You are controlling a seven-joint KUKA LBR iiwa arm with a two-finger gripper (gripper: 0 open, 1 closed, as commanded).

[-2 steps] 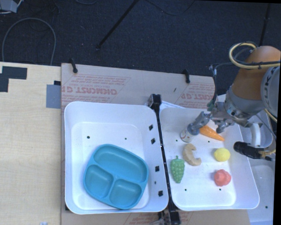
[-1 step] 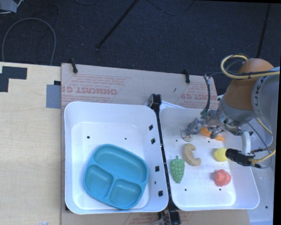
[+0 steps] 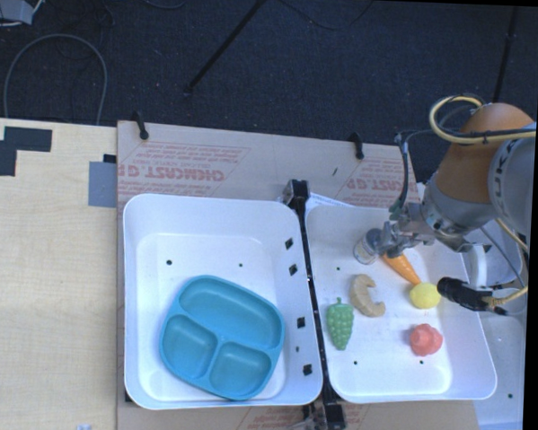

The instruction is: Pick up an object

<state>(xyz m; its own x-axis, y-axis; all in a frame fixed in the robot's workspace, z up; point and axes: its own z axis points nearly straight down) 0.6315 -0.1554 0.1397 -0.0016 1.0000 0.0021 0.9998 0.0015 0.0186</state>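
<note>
I see my claw point(image 3: 382, 243) low in the right white bin point(image 3: 476, 378), at the top end of the orange plastic carrot point(image 3: 403, 267); its opening I cannot tell. I judge it should centre over the carrot, clear of the yellow lemon point(image 3: 425, 296)
</note>
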